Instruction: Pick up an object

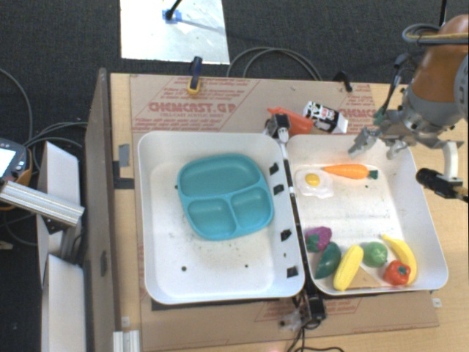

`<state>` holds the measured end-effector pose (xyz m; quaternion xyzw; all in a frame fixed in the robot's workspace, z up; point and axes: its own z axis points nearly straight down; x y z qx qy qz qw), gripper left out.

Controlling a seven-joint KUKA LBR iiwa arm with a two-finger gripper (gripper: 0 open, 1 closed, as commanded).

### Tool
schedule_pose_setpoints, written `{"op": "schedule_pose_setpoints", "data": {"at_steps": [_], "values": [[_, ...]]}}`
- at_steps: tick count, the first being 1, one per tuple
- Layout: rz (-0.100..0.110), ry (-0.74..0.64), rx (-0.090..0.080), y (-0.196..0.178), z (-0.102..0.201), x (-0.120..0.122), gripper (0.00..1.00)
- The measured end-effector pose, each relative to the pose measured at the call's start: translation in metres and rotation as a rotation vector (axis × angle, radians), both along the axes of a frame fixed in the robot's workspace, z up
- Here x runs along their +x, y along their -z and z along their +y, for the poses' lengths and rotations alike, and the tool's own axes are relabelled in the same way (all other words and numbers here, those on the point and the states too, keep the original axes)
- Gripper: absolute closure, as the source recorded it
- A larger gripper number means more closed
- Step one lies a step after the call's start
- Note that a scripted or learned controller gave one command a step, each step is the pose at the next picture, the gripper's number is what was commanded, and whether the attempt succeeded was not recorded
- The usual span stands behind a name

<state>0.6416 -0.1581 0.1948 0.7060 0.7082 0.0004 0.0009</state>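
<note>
Nearest to us, along the front edge of the right bin (432, 259), we see a cluster of toy food: a yellow corn cob (348, 267), a dark green vegetable (327, 259), a purple piece (318, 237), a green lime-like ball (375, 254), a banana (400, 251) and a red tomato (396, 273), packed close and in places touching. Just beside it, the left bin (157, 270) holds 1 teal plate (224, 196) with 3 compartments, lying flat near its middle. Farther back in the right bin, a fried egg (314, 182) lies by the divider between the 2 bins, and an orange carrot (349, 171) rests on its side just beyond it, well apart from the front cluster. Above the bin's far right corner we find the hand (375, 142), its 2 fingers spread narrowly and nothing between them, near the carrot yet clear of it. The grey arm with its orange band (440, 68) comes in from the right. Beyond the bins, on the cardboard-covered tabletop (220, 101), a black-and-white carton (325, 116) and an orange-handled tool (287, 122) lie near the back rim.
</note>
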Motion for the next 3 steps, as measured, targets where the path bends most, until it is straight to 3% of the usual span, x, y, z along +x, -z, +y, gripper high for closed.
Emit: {"op": "schedule_pose_setpoints", "data": {"at_steps": [1,2,3], "values": [[-0.011,-0.001,-0.003,0.094,-0.005,0.013,0.0],[-0.004,-0.004,-0.005,0.085,-0.007,0.012,1.0],[-0.007,-0.007,-0.006,0.074,-0.007,0.013,1.0]]}}
